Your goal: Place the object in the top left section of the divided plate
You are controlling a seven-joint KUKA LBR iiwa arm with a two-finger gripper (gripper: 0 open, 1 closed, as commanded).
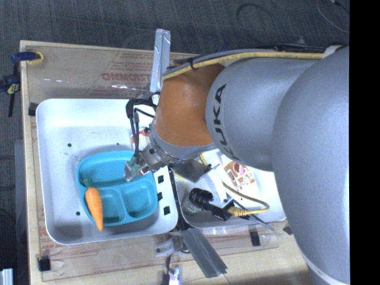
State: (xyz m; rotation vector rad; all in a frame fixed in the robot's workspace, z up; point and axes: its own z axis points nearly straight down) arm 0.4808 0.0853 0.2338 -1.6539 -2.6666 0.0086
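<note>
the grey arm (285, 100) (orange band at its wrist) reaches in from the right, its gripper (133, 170) over the blue divided plate (107, 170) in the left bin (59, 129); whether it is clenched cannot be told. the carrot (94, 206) lies at the plate's lower left edge.

Left white bin (50, 129) adjoins right white bin (261, 193), which holds an orange-printed packet (238, 175)
</note>
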